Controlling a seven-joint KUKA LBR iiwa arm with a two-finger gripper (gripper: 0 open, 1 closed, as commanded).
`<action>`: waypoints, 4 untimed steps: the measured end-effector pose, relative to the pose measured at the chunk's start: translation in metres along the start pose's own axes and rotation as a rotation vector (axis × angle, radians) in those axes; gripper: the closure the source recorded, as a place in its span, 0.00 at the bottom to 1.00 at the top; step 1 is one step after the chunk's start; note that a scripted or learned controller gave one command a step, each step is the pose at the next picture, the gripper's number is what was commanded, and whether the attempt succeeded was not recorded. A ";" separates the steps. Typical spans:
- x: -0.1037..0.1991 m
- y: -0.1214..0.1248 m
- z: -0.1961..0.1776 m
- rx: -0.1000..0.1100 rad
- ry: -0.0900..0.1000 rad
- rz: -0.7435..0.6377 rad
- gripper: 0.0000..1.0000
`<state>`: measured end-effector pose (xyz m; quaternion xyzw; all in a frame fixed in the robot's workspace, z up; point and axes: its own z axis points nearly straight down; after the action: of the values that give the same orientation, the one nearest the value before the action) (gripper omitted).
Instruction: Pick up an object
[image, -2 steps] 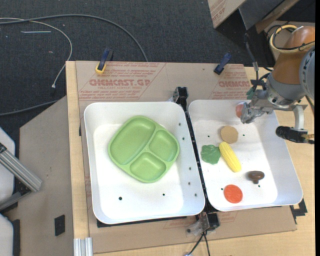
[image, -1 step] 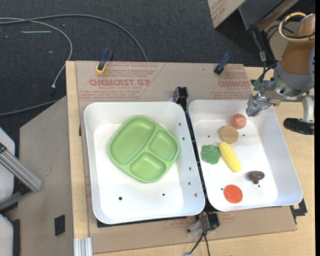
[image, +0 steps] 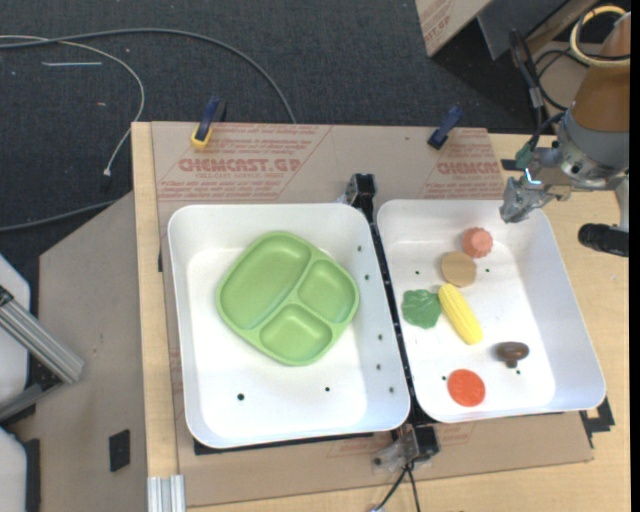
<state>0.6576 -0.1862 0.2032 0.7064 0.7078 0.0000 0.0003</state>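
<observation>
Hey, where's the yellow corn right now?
The yellow corn lies in the right bin, about mid-bin, with the green leafy piece just to its left and the tan disc just above it.

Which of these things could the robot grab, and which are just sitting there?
For grabbing: pink ball, tan disc, yellow corn, green leafy toy, brown mushroom, red tomato; gripper hovers nearby.
Just sitting: green divided plate, blue clamps.
</observation>
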 end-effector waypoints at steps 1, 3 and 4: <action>0.040 -0.016 0.005 0.010 0.004 -0.002 1.00; 0.128 -0.067 0.001 0.010 0.004 -0.003 1.00; 0.175 -0.092 0.007 0.012 0.004 -0.003 1.00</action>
<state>0.5650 -0.0115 0.1964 0.7052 0.7090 -0.0030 -0.0053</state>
